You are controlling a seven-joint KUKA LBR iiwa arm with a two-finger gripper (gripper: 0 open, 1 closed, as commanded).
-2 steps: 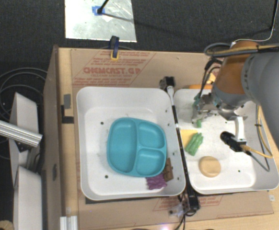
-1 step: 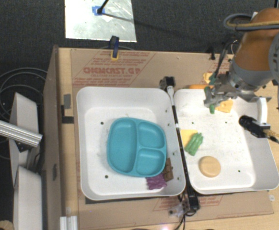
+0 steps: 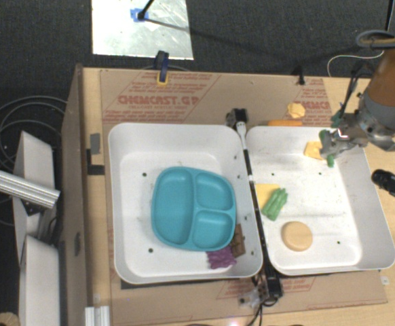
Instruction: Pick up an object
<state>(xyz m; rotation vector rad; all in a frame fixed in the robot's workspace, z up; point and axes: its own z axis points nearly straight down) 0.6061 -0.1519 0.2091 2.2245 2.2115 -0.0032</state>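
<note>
My gripper (image 3: 330, 148) is hovering beside the pale yellow flat piece (image 3: 312, 150); I cannot tell its state.

1. I find the left bin (image 3: 126, 182) largely occupied by a blue divided plate (image 3: 193, 209); a purple item (image 3: 220, 257) and a brown piece (image 3: 239, 242) crowd its near right corner.
2. The right bin (image 3: 360, 202) offers open floor at centre and right.
3. A green item (image 3: 275, 203), a yellow wedge (image 3: 264, 192) and a tan disc (image 3: 297, 236) obstruct its left side.
4. The gripper (image 3: 331, 148) stands beside a yellow piece (image 3: 313, 150) at the far edge.
</note>
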